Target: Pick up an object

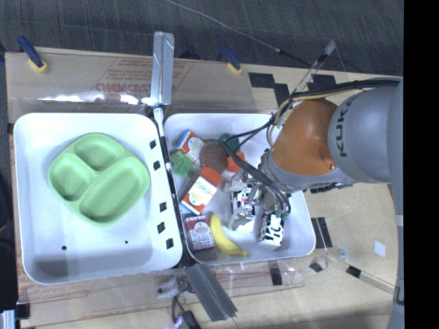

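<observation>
The counter (357,204) carried two shallow white bins side by side, a layout that looked meant to keep the pickable clutter in one place. The grey arm (363,139), with its orange band (305,142), reached in from the right and hung over the right bin (302,242), wrist bent down toward that bin's lower middle, which I judge to be a descent toward a pick.

The left bin (41,252) held a pale green divided plate (99,177) lying flat near its centre, well apart from the arm.

The right bin held the crowd: a yellow banana (225,237) curved along the near wall, a dark red packet (199,233) just beside it, an orange-and-white carton (200,192) above that, a second small carton (190,144) near the far corner, a green leafy toy (182,163), and a brown round thing (213,155).

The claw (248,208) sat low among a black-and-white patterned object (272,230) and similar patterned bits near it; whether it was open, closed or gripping anything could not be told, since the tangle of cables and patterned shapes hid it.

The likeliest target, by position, was that black-and-white object: small, boxy, cow-spotted, upright near the bin's lower right, just beside the claw.
</observation>
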Tool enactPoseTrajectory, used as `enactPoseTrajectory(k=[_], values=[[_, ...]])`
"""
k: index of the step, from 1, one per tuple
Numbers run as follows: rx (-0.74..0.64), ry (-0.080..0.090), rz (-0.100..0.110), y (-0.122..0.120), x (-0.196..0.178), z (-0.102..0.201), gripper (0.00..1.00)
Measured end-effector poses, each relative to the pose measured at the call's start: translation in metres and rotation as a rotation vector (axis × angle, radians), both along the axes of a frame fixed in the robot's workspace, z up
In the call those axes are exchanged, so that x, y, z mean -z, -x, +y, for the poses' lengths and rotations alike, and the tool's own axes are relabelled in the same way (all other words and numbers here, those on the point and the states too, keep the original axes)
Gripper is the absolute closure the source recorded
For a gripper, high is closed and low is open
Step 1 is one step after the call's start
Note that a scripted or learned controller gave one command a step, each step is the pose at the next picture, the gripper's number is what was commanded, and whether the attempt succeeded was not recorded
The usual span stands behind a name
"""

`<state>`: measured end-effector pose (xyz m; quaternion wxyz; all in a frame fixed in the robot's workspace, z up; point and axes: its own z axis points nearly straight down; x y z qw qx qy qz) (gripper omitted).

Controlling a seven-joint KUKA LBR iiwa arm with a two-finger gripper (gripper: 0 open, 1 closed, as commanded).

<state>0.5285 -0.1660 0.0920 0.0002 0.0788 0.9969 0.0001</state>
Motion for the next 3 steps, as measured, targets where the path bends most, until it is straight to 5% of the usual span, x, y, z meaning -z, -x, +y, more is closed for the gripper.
enactPoseTrajectory(k=[1, 2, 3], values=[[0.053, 0.000, -0.003, -0.033, -0.001, 0.069, 0.00], [0.046, 0.001, -0.003, -0.034, -0.011, 0.070, 1.00], [0.304, 0.001, -0.004, -0.085, -0.102, 0.081, 1.00]])
